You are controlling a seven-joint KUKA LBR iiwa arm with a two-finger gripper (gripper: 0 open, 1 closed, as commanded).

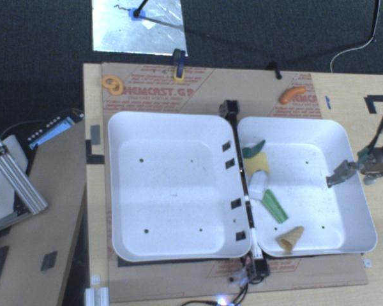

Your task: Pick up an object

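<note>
Several small objects lie along the left side of the right bin (345, 139): a teal piece (254, 148), a yellow block (257, 164), a white piece (258, 185), a green stick (274, 206) and a tan cone (291, 237). My gripper (340, 173) reaches in over the bin's right rim, well to the right of these objects and touching none of them. I see nothing held in it.
The left bin (172, 183) sits beside the right one, with black clips (232, 164) along the shared edge. On the cardboard behind the bins lie an orange ring (113, 85), an orange sausage shape (292, 95) and a yellow clamp (179, 65).
</note>
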